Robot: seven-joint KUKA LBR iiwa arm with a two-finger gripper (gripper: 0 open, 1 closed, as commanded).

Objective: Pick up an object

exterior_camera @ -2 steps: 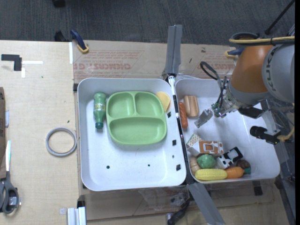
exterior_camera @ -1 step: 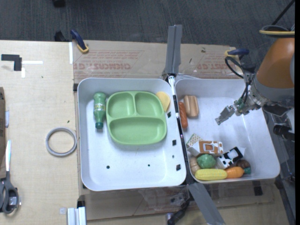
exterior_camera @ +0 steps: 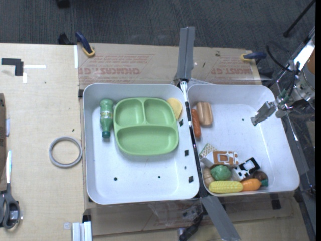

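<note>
The pincer [exterior_camera: 262, 115] hung over the right bin [exterior_camera: 235, 102] near its right wall, above bare white floor, and nothing was between its tips; whether they were spread or pressed together I cannot tell, because the picture was too small there. The things to pick lay well apart from it. A hot dog [exterior_camera: 203, 113] and an orange piece [exterior_camera: 195, 124] lay by the divider, and a crowded heap filled the front corner: a corn cob [exterior_camera: 225, 187], a carrot [exterior_camera: 251, 185], a green ball [exterior_camera: 220, 172], a small box [exterior_camera: 225, 157] and a black-and-white toy [exterior_camera: 247, 167]. In the left bin [exterior_camera: 95, 174] a green tray [exterior_camera: 146, 126] lay with a bottle [exterior_camera: 106, 117] just beside it and a yellow piece [exterior_camera: 175, 106] touching its corner. I judged the main risk to be a descent at this place, which would close on nothing. In the heap, the things touched each other, so the pincer could push them aside or catch two at once. The round cob and ball might slip out. Things close to a wall left little room for one tip.
</note>
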